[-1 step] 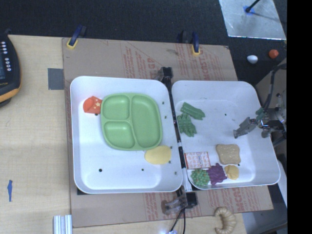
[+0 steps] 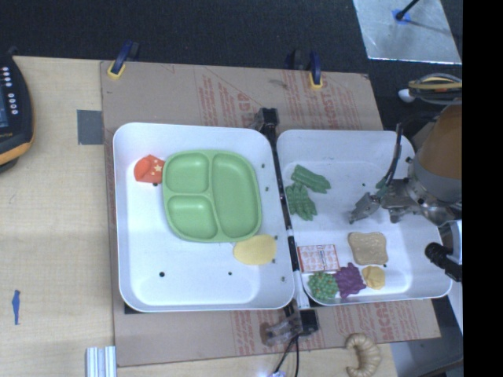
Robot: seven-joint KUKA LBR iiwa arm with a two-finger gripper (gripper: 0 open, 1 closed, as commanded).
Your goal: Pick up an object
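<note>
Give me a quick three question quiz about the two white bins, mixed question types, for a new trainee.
1. True or false: the green divided plate lies in the right bin.
2. Multiple choice: which item touches the plate's lower right edge? A) the red star piece B) the yellow piece C) the toast slice
3. Fill in: the claw hangs over the ____ bin.

Key: 1 false, it lies in the left bin. 2 B. 3 right.
</note>
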